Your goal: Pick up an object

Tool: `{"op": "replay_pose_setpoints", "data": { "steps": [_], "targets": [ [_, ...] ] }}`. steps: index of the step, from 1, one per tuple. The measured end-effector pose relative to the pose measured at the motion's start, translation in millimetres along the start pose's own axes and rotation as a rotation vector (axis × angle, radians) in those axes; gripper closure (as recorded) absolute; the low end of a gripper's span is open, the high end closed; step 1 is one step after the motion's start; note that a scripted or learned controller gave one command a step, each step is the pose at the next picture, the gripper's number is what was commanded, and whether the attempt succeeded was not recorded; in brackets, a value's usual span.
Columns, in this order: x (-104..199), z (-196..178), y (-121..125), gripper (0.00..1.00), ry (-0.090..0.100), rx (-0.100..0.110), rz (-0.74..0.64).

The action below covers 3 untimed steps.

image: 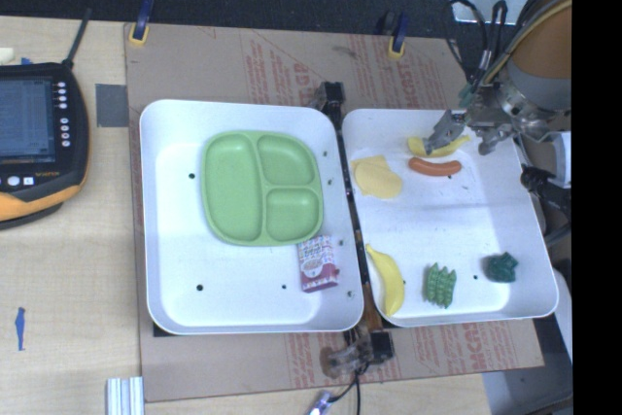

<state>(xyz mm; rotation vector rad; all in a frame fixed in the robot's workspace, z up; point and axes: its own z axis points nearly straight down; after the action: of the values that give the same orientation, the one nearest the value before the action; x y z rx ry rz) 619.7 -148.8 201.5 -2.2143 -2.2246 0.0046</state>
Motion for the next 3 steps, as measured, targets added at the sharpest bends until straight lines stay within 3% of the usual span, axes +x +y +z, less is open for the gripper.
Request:
{"op": "replay_pose_setpoints", "data": {
  "steps": [1,2,3],
  "targets": [
    [-16.9,102.9,35.6,0.0,-0.001,0.003,-0.003],
    [1.0,109.2,36.7,0.0,0.0,0.002,-0.003],
    [-25.9,109.0,37.1,0.0,-0.001,-0.003,0.002]
  ]
}}
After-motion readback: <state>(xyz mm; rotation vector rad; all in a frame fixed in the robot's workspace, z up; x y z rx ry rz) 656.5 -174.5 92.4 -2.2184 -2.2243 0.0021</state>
